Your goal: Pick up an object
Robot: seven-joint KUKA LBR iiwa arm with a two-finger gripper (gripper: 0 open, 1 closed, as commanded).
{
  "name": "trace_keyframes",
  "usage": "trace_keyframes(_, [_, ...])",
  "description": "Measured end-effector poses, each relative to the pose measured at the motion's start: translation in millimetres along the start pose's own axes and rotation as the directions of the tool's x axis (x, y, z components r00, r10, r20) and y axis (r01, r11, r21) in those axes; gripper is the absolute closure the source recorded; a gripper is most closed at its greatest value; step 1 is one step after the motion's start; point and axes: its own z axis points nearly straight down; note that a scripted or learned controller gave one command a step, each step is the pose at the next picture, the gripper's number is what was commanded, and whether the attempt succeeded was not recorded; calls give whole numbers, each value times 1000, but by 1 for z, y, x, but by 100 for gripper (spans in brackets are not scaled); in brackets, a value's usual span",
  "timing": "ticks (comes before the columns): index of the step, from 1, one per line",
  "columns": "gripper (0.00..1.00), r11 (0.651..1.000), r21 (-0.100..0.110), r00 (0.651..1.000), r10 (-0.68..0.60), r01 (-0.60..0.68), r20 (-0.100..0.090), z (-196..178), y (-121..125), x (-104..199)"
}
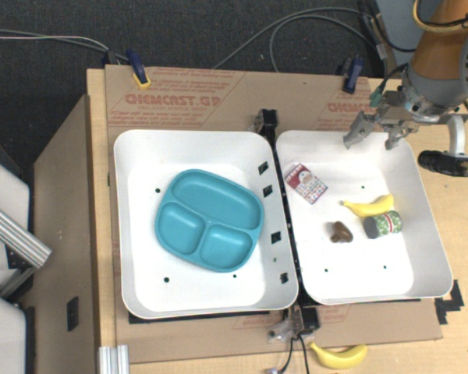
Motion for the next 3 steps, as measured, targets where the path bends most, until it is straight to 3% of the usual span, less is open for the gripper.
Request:
trace_keyframes(1, [0, 1000, 2, 1000, 1, -1, -1, 59, -7, -4])
trace_keyframes(2, [100, 1000, -8, 1000, -1, 1, 1, 43, -5, -4])
trace_keyframes(3, [100, 1000, -13, 1000, -1, 1, 3, -22, -4, -1])
